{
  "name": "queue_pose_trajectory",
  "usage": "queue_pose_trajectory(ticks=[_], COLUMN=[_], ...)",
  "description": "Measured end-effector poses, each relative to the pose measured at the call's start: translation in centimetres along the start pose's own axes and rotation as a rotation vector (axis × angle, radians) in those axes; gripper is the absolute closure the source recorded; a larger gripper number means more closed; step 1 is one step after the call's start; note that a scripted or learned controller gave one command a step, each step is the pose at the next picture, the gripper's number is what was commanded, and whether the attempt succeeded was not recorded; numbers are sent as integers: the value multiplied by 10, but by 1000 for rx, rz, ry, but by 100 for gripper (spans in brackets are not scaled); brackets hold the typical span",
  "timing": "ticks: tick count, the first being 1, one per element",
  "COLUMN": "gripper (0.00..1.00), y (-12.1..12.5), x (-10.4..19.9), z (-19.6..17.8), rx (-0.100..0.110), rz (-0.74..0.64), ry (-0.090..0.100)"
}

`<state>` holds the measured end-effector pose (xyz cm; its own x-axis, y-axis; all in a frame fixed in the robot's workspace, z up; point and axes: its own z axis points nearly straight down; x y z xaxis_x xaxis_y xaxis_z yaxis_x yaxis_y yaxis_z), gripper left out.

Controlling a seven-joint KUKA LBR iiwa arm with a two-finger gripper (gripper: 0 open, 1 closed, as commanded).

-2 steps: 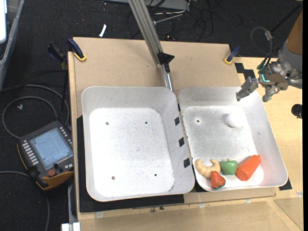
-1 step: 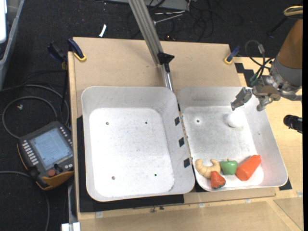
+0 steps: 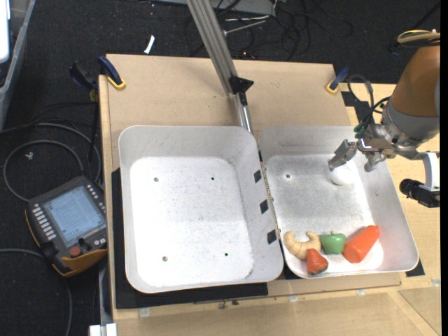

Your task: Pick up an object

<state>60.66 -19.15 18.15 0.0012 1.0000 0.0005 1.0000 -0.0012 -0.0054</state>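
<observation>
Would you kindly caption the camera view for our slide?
Pincer open above a white ball in the right bin; toy foods clustered at its near edge.

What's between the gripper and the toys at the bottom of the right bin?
Nothing visible. Bare bin floor separates the gripper from the carrot, green pepper, strawberry and beige piece.

A small white rounded object (image 3: 342,176) lies in the right bin's upper part. Along the bin's near edge sit a cream curved piece (image 3: 301,243), a red strawberry-like piece (image 3: 316,260), a green pepper (image 3: 334,242) and an orange carrot (image 3: 361,244), clustered together.
</observation>
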Motion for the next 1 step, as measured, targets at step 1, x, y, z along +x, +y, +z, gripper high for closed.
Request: queue_pose_trajectory(ticks=[1], gripper=[0], y=[5], x=[4], z=[62], rx=[0], rz=[-3], ry=[1])
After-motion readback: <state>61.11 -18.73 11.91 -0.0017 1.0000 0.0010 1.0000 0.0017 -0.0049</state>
